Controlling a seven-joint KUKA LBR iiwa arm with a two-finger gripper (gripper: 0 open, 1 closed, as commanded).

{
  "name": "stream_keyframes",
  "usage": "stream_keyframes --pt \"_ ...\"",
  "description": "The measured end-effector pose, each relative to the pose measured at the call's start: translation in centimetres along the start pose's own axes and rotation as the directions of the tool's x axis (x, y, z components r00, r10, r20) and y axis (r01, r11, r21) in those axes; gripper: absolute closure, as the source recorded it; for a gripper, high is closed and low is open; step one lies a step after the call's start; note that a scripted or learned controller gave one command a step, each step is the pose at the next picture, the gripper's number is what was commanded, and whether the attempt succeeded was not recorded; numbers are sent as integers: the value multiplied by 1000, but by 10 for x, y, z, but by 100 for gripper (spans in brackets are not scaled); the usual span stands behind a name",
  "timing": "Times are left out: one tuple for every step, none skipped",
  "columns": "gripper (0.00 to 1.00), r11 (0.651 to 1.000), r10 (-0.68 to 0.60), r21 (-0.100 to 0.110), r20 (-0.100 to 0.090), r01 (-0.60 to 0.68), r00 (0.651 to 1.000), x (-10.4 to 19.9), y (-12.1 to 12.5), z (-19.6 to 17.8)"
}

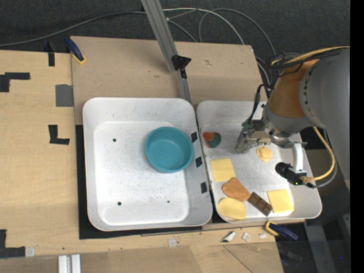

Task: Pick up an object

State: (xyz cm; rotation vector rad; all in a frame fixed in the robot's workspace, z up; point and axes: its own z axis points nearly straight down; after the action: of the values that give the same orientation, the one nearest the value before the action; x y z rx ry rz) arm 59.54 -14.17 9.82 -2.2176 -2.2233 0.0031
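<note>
**Lowered into the right bin, nothing visibly caught**

Hanging low over the right bin (227, 110), near its middle, with the gripper (245, 144) tilted down toward the bin floor. Probably set there to reach one of the small pieces crowded in this bin. Whether the fingers are spread or pinched together: cannot tell, too small and dark against the white floor. Nothing seen between them, so no claim of a hold.

Closest to the fingers: a small yellow chunk (264, 153), just beside them on the arm's side. On the other side, near but apart, a small red and green toy (212, 139). Below the fingers in the view, a pale yellow square (222, 169), then an orange wedge (235, 188) overlapping a yellow disc (232, 209) and touching a brown bar (260, 202). Beside the bar, another yellow square (280, 201) near the bin's lower corner.

Well apart from the fingers, across the divide, the left bin (102, 152), holding a single blue bowl (168, 149), upright, toward its right side.

Likely target, judging by nearness: the yellow chunk or the red and green toy. Risk: flat, thin pieces lying flush on the floor, hard to pinch
</note>
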Motion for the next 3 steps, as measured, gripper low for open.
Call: stream_keyframes --pt "100 1000 1 -7 1 -1 1000 3 2 -63" --pt "100 1000 0 -8 1 0 1000 7 2 -126" --pt "100 1000 1 -7 1 -1 1000 7 3 -179"
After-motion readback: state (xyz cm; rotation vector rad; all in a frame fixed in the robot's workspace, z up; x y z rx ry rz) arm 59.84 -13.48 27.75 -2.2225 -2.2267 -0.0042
